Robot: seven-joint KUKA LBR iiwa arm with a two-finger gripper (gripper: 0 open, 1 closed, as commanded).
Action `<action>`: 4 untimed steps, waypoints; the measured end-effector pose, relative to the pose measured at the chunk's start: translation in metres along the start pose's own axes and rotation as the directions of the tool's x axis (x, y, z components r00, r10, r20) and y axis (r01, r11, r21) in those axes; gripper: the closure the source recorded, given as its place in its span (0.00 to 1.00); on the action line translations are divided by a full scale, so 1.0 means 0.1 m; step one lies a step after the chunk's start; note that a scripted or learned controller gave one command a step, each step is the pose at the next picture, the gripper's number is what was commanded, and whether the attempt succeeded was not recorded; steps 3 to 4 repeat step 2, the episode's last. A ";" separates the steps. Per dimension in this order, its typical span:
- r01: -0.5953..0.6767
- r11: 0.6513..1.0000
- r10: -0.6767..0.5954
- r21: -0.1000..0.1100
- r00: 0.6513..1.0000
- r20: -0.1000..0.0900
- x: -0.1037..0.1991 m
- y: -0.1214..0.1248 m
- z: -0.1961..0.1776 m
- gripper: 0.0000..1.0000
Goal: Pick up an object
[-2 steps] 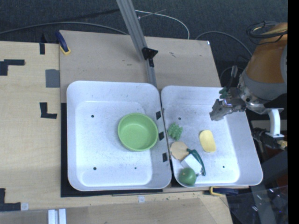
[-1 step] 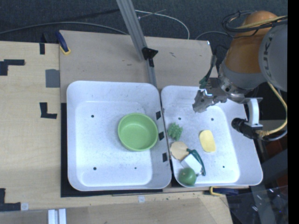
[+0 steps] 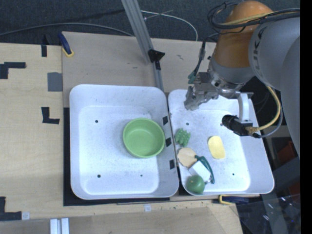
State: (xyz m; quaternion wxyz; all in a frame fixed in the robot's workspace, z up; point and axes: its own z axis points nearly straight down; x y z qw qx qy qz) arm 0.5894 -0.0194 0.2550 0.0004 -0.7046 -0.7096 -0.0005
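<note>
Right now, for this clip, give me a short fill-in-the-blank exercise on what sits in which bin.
1. The green bowl sits in the ____ bin of this view.
2. The yellow piece lies in the ____ bin.
3. The gripper hangs over the ____ edge of the right bin.
4. The small green ball lies at that bin's ____ edge.

Missing words: left; right; far; near
</note>
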 end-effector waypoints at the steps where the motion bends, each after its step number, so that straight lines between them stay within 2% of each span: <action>1: 0.000 1.000 0.000 0.000 1.000 0.000 0.52 0.20 -0.03 1.00; 2: -0.002 1.000 0.002 0.001 1.000 0.001 0.93 0.35 0.01 1.00; 4: -0.002 1.000 0.002 0.001 1.000 0.001 0.93 0.35 0.01 1.00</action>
